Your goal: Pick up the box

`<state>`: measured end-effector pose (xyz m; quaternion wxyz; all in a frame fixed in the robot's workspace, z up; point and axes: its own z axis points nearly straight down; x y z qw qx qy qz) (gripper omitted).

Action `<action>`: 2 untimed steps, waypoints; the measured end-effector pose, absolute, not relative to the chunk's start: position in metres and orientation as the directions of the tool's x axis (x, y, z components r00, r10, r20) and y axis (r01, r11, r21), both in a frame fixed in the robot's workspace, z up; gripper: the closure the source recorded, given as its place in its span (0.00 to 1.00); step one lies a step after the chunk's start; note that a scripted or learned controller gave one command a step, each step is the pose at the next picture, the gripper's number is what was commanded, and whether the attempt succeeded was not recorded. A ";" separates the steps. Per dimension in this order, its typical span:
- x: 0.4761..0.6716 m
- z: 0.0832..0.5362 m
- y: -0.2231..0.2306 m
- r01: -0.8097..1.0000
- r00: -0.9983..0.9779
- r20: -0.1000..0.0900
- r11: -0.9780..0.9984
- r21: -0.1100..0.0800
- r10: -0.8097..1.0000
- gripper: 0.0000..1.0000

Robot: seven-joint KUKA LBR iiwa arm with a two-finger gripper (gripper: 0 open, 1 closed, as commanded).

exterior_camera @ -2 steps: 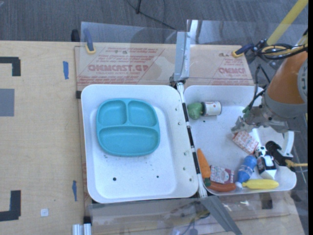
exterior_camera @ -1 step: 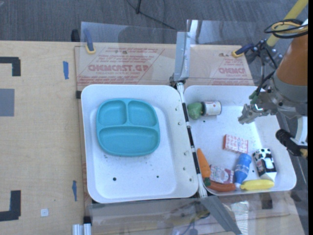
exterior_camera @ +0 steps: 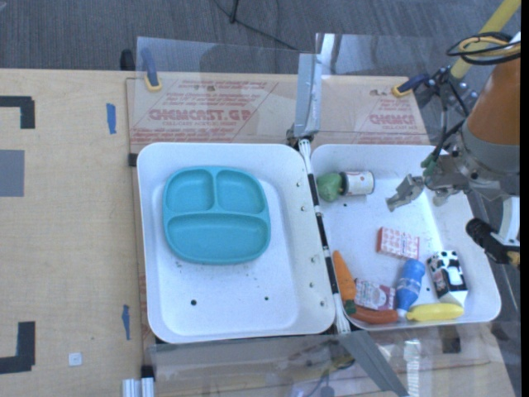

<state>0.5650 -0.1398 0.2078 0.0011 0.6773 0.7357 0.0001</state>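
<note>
The box (exterior_camera: 398,242) is a small flat red-and-white patterned pack lying in the middle of the right bin (exterior_camera: 364,157). My gripper (exterior_camera: 406,193) hangs over the bin's upper right part, above and slightly right of the box, apart from it. Its fingers (exterior_camera: 401,197) point left and look spread, with nothing between them.
The right bin also holds a green-and-white bottle (exterior_camera: 345,184) at top left, a carrot (exterior_camera: 344,276), a red packet (exterior_camera: 374,294), a blue bottle (exterior_camera: 409,283), a banana (exterior_camera: 435,311) and a black-and-white cow toy (exterior_camera: 449,272). A teal divided plate (exterior_camera: 216,214) lies in the left bin (exterior_camera: 281,304).
</note>
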 end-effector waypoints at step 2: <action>0.530 0.088 -0.138 0.984 -0.180 -0.004 0.180 0.009 0.984 0.00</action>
